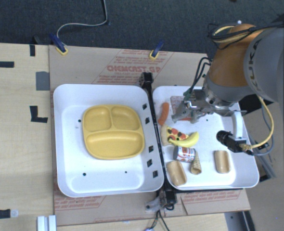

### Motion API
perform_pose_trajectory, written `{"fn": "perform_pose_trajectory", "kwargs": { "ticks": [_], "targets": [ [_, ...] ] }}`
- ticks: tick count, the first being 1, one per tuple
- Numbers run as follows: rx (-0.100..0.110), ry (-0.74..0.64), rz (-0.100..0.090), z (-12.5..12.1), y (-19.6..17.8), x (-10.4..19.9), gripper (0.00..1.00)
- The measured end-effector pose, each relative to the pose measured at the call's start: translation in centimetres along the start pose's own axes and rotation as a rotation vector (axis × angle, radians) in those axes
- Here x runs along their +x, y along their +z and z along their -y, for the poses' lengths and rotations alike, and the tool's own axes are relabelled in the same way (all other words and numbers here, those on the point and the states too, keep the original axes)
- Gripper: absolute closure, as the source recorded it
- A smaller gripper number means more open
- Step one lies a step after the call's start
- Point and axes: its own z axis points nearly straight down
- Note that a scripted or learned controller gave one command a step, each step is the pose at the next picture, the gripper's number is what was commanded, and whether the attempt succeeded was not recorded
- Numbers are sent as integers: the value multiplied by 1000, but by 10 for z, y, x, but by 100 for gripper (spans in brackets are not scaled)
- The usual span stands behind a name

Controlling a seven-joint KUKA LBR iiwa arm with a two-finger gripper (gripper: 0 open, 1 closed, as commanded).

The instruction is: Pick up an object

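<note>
A smooth yellow plastic divided plate [114,131] is lying in the left white bin [65,129], well left of the fingers [183,110]. A slim orange-red hot dog [164,113] is lying just left of the fingers. A curved banana [189,140] and a small toy pizza slice [177,134] are sitting just below them; a printed can [185,153], a tan bread roll [176,173] and a ridged cone [196,165] are lying lower still. Whether the metallic fingers are parted or clenched is not discernible; they are hovering over the right bin [250,174]. A second roll [222,161] is lying below-right.
</note>
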Motion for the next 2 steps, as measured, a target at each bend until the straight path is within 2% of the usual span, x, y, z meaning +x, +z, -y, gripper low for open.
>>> {"fn": "perform_pose_trajectory", "kwargs": {
  "ticks": [1,2],
  "targets": [
    [2,0,0,21,-35,44,100],
    [3,0,0,73,-50,62,100]
  ]
}}
